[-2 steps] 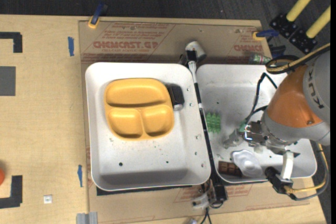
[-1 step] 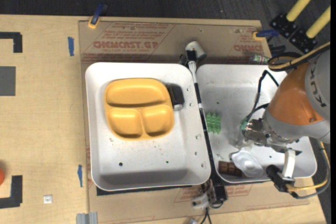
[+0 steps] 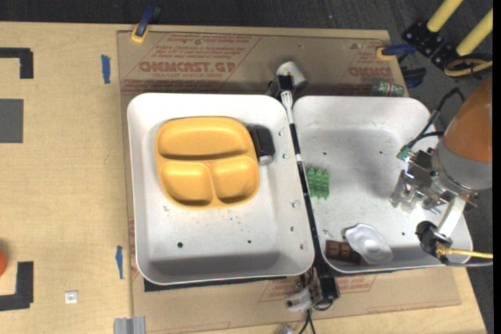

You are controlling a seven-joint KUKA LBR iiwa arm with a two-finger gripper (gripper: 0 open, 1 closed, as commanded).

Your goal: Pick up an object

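- Camera view: brown board (image 3: pixel 188 59) behind the 2 bins carries red lettering, seemingly "CHEMCAST GP".
- Gripper (image 3: pixel 413 195) hangs over the right bin (image 3: pixel 352 129); its opening is unclear.
- Green object (image 3: pixel 317 181), clear cup (image 3: pixel 368 241) and brown block (image 3: pixel 338 250) lie there.
- Yellow tray (image 3: pixel 207 160) sits in the left bin (image 3: pixel 156 231).

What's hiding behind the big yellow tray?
A small dark object pokes out at the right edge of the yellow tray in the left bin. The tray covers part of it, so I can't tell what it is.
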